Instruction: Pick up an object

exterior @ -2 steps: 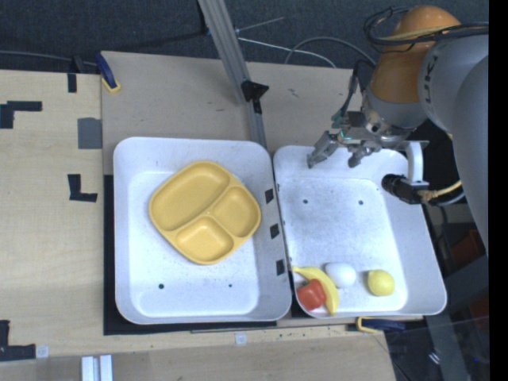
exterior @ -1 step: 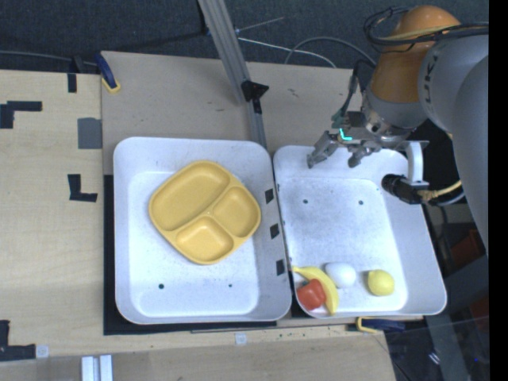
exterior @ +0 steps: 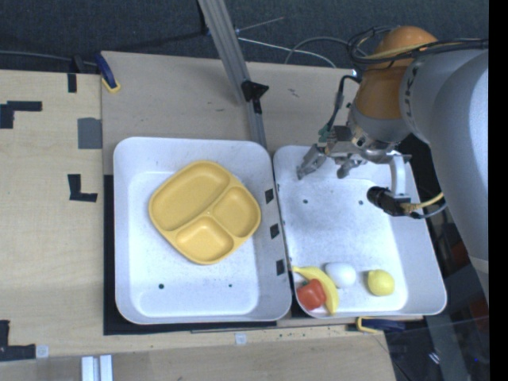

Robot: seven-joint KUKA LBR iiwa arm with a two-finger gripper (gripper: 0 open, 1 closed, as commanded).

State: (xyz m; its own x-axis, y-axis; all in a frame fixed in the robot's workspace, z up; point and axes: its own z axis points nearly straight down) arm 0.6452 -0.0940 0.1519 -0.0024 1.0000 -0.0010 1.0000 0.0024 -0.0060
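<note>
While the arm (exterior: 444, 94) reaches in from the right, the tool (exterior: 327, 163) hangs over the far end of the right bin (exterior: 349, 221), its two fingers spread wide with nothing between them. Candidate objects lie well apart from it, bunched at the near edge of that bin: a banana (exterior: 323, 281), a red piece (exterior: 312, 294) touching it, a white ball (exterior: 342, 274) just beside, and a lemon (exterior: 381, 282) a little further right. In the left bin (exterior: 135, 236) sits a yellow tray (exterior: 205, 211) with three compartments, tilted in plan.

Assessment: no grasp is under way. Risks ahead:
- Banana, red piece and ball crowd together; closing fingers may nudge a neighbour or pinch two at once.
- Ball and lemon are round and likely to roll or squirt out of a poorly centred grip.
- All four sit close to the bin wall, so a finger may strike the rim on descent.
</note>
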